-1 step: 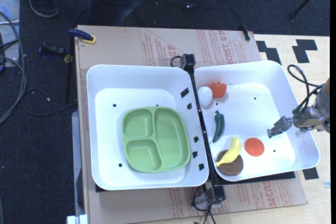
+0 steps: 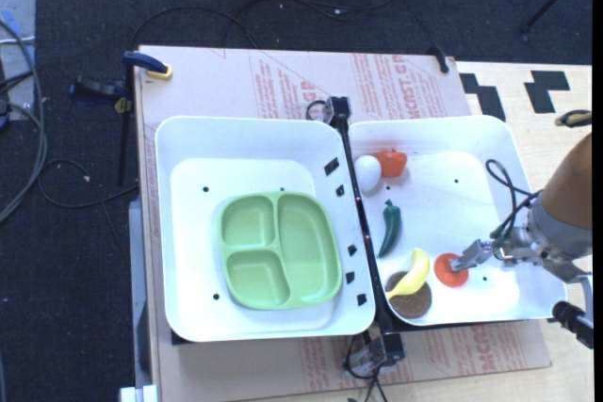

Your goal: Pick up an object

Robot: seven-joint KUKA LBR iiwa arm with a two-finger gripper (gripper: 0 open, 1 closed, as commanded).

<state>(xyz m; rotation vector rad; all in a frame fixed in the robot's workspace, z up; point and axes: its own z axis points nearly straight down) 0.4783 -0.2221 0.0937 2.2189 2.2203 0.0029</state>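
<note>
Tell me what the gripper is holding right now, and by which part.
Cannot be told. The gripper sits right at the red round piece in the right bin, but an actual hold is too small to make out.

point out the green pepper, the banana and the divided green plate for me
green pepper (image 2: pixel 390 228), camera view, middle of its body, right bin
banana (image 2: pixel 413 273), camera view, middle of its curve, right bin
divided green plate (image 2: pixel 280 250), camera view, ridge where its compartments meet, left bin

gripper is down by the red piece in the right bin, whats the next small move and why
Probably a short further drop onto the red piece. The gripper sits at its right edge, and nothing shows between the fingers yet. The banana lies just left, so keep the move short.
</note>
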